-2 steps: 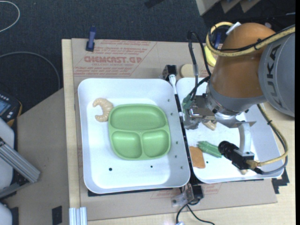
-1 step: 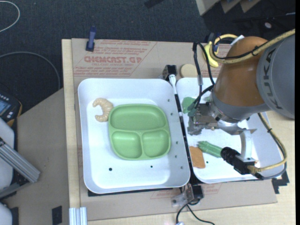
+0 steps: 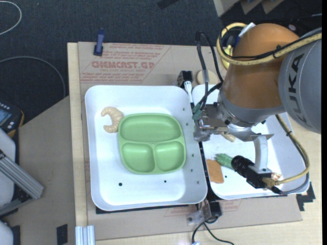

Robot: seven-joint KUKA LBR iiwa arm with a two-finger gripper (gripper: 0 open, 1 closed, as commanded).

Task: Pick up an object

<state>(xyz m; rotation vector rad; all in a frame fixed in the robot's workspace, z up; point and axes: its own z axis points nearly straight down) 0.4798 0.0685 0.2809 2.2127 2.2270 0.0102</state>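
Two white bins point(image 3: 97, 152) sit on a brown board point(image 3: 127, 60) over dark carpet point(image 3: 51, 14).

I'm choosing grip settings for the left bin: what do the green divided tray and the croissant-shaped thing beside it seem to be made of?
The green divided tray looks like moulded plastic: even colour, rounded compartment walls, a soft satin sheen. The croissant-shaped thing looks like a toy, probably plastic or rubber, with a pale tan matte surface; which of the two the view leaves open.
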